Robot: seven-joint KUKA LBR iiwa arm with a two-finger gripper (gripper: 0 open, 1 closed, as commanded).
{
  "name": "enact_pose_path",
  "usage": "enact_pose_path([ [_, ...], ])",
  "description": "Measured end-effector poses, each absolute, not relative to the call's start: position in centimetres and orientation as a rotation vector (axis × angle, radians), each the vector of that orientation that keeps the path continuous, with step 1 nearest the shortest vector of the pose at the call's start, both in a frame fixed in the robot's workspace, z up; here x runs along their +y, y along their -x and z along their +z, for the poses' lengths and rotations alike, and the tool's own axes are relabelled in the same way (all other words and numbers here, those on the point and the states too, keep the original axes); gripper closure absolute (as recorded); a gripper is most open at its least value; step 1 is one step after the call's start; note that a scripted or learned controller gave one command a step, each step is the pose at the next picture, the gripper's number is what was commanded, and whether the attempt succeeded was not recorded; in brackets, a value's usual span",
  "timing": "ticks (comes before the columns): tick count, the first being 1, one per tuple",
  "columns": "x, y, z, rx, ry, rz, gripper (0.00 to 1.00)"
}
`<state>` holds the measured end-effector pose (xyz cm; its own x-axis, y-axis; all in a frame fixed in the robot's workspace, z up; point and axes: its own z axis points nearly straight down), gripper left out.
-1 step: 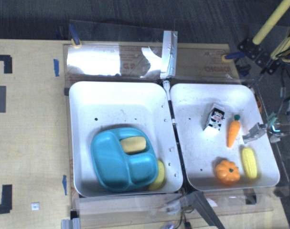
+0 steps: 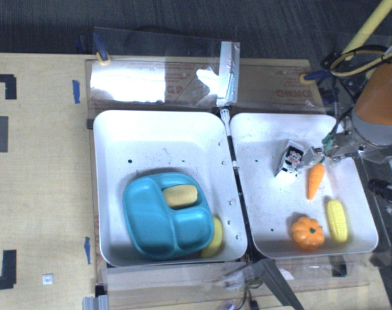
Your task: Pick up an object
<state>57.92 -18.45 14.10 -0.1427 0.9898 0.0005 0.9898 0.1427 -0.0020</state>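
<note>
Carrot [image 2: 315,180], a small orange toy with a green top, lies in the right bin [image 2: 267,218] near its far right part, pointing roughly toward the near edge. Just beside its upper end sits the gripper [image 2: 310,154], lowered into that bin from the right; whether its fingers are spread or pressed together cannot be told at this slant, and nothing can be seen held between them. The dark gripper tip lies close to the carrot's top; contact cannot be confirmed. A small black-and-white object [image 2: 289,159] rests just left of the gripper. Nearer the front of the same bin lie a corn cob [image 2: 337,219] and, to its left, a small orange pumpkin [image 2: 308,232], the two just beside each other.

The left bin [image 2: 118,141] holds a blue compartment tray [image 2: 166,215] with a pale yellow item [image 2: 181,196] in one compartment; a yellow round object [image 2: 214,236] shows at the tray's right edge, partly hidden.

Both white bins stand side by side on a light wooden bench [image 2: 34,192] bearing black corner marks and blue tape pieces. A clear plastic sheet [image 2: 160,76] lies behind the left bin. Dark floor extends beyond the bench, crossed by yellow cables [image 2: 370,24] at upper right.
</note>
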Motion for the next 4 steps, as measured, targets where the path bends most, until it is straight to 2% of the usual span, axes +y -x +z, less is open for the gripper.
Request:
enact_pose_path([
  [1,-15.1,-59.4,16.1,-2.488,1.928,-0.003,0.00],
  [2,-19.3,-54.6,9.4,-2.491,1.921,-0.002,0.00],
  [3,-19.3,-54.7,10.4,-2.492,1.926,-0.004,1.00],
  [4,-22.3,-59.3,8.7,-2.502,1.902,-0.001,1.00],
])
